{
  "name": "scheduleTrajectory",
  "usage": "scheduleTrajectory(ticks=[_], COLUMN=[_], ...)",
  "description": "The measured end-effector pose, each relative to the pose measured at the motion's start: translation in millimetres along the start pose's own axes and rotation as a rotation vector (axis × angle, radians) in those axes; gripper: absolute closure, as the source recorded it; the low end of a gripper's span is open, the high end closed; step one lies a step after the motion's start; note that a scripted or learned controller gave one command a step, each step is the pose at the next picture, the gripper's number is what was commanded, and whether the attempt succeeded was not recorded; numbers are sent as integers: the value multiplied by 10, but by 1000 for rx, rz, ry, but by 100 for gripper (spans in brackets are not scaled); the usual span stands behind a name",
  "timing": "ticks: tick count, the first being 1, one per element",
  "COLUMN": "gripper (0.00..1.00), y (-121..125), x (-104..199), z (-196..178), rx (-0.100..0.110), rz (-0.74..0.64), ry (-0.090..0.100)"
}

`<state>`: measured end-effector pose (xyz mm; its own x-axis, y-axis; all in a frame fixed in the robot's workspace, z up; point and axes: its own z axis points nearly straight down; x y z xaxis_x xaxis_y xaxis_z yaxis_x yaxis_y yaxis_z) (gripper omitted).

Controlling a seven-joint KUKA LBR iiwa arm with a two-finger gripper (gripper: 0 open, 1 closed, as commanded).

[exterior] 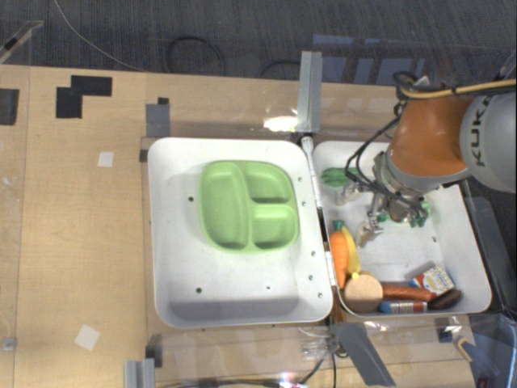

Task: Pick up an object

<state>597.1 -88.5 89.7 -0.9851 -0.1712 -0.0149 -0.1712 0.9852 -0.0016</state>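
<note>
Single fixed camera overhead, angled down on both bins [161, 241].

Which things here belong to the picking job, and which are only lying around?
For the job: gripper, right bin, carrot, sausage, small packet, green item.

Lying about: left bin, green tray, cables, black marks.

partial letters "ku" stand on the grey arm [489, 140]; nothing else is legible
</note>
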Motion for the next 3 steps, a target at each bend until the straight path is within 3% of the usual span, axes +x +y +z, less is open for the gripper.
scheduleTrajectory(ticks=[1,2,3], gripper=[0,0,0], y=[-763,-823,-881], x=[672,-249,-232], z=[-9,17,14], rx=[5,0,2], rz=[154,97,100], ry=[2,4,2])
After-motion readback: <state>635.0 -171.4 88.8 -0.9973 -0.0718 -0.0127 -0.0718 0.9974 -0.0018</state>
